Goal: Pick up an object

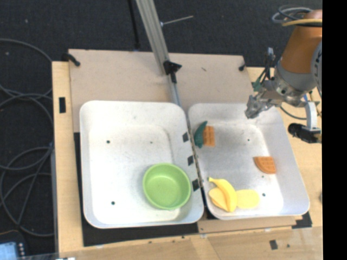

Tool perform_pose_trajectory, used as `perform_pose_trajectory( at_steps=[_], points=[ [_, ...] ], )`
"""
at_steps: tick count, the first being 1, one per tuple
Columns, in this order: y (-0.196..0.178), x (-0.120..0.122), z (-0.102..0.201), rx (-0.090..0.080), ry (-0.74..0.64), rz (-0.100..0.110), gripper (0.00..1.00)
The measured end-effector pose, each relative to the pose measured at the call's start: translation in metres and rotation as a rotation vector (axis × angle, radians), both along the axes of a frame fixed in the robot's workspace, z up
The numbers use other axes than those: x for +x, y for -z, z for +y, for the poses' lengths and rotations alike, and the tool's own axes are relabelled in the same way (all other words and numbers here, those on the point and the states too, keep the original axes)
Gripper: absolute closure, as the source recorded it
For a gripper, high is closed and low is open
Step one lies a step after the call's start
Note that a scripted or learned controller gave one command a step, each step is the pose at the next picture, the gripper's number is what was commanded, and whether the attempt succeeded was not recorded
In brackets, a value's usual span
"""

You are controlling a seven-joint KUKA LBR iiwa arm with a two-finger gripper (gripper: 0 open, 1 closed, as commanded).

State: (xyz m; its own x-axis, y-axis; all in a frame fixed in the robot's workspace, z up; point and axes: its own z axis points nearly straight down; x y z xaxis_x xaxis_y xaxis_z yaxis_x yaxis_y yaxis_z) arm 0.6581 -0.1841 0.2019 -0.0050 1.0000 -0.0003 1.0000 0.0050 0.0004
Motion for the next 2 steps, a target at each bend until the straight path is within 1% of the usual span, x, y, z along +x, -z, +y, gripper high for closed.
perform_pose_trajectory(
  at_steps=[1, 2],
  points=[
    [-0.013, -0.025, 0.054, 0.002, -0.001, 0.0, 1.0],
    [-0.014, -0.051, 0.109, 0.002, -0.001, 0.0, 1.0]
  ],
)
